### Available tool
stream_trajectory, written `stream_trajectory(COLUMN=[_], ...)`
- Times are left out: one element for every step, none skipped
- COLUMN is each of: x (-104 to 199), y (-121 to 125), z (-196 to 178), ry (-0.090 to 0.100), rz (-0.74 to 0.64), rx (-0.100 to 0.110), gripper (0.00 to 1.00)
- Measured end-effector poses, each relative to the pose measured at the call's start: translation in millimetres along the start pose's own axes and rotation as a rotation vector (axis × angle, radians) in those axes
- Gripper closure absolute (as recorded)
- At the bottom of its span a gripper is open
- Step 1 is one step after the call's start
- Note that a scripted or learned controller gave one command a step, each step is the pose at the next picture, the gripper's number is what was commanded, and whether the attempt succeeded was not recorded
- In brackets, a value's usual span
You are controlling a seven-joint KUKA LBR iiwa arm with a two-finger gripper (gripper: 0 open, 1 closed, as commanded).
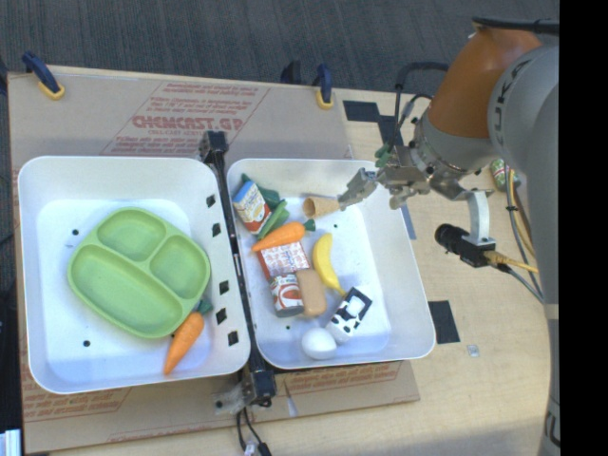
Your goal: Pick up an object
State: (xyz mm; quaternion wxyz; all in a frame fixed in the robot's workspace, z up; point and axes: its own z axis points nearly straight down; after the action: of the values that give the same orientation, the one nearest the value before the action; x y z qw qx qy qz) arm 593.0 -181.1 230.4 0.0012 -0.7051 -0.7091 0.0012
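My gripper (364, 187) hangs over the far right corner of the right bin (404, 283), with the orange-banded arm behind it. Just left of it lies a tan cone (321, 205). Below the cone are a yellow banana (326, 259), a carrot (280, 237), a red and white packet (285, 257), a small can (285, 294), a tan block (312, 293), a black and white object (350, 312) and a white egg (319, 342). A small carton (249, 202) stands at the bin's far left. I see nothing held by the gripper.
The left bin (38, 198) holds a green divided plate (140, 272) and a second carrot (183, 342) at its near right corner. A black divider (228, 245) runs between the bins. Cables and a black fitting (465, 243) lie right of the right bin.
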Motion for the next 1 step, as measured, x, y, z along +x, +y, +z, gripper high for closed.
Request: stream_trajectory(x=[-21.5], y=[4.8], z=[138.7], ry=[-0.001], rz=[0.0], rx=[-0.001], gripper=[0.0])
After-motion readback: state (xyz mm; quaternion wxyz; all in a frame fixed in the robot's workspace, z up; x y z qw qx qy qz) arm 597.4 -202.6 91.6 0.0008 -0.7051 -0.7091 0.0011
